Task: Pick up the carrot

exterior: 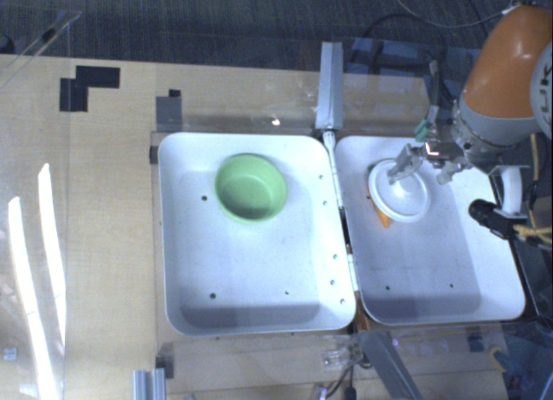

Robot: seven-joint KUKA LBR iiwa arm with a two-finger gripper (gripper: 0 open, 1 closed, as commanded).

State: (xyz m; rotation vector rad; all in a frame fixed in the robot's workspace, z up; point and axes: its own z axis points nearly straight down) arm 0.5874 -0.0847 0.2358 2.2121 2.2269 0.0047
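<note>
Right bin [432, 295], near part bare white floor. Farther in sits a white bowl [400, 193], the landmark here. Carrot [381, 214]: just an orange sliver poking out at the bowl's near-left edge, mostly hidden under or behind the bowl, lying on the bin floor. Hand [404, 172] hangs over the bowl's far side, just above or touching its rim; can't tell which. One finger visible slanting down toward the bowl. Whether the hand is spread or clenched, cannot tell; nothing visible between its fingers. Left of the bowl, across the bin divider, a green bowl [251, 187] sits in the left bin [186, 251]. Both bins rest on the wooden surface [86, 243].

Progress, my read: carrot not picked, still down in the bin. Hand is placed over the bowl, not the carrot. Reaching, grasping and lifting all remain.
</note>
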